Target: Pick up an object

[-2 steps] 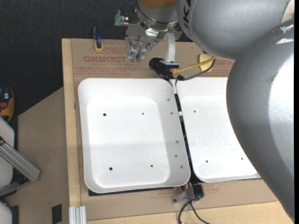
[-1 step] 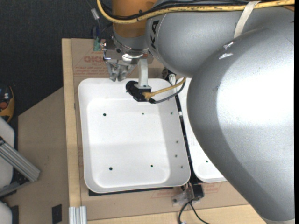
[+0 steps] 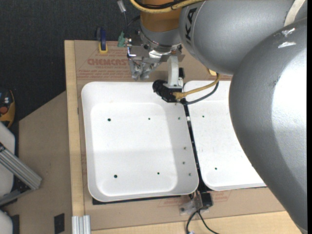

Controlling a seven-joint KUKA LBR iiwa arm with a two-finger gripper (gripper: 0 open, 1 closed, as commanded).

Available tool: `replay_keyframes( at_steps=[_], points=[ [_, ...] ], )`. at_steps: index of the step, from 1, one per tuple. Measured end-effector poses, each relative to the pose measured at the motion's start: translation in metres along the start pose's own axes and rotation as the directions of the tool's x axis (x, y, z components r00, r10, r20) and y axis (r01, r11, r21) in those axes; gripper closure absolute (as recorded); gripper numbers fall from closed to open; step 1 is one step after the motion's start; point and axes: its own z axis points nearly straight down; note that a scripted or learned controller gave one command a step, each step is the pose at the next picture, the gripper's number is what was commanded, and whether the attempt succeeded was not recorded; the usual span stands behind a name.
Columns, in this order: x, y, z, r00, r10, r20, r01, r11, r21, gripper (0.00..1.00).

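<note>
arm [image 3: 263,82]: grey link, closest to the lens, takes the right side and covers much of the right bin
right bin [image 3: 219,145]: white, a strip shows, rim against the left bin's rim
left bin [image 3: 131,140]: white, a few small dark dots on its floor
gripper [image 3: 140,74]: under the orange band [image 3: 161,4], over the brown board [image 3: 78,130] just past the left bin's far rim
gripper state: too small to tell, apart or together
object: cannot tell where it is
clamp [image 3: 102,40]: blue and yellow, on the board's far edge
</note>
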Motion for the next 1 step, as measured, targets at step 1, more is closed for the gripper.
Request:
replay_keyframes(
  at_steps=[1],
  points=[
    [-0.0054,-0.0129,-0.0315,1.000,-0.001,-0.002,0.001,1.000,-0.006,1.00]
  ],
)
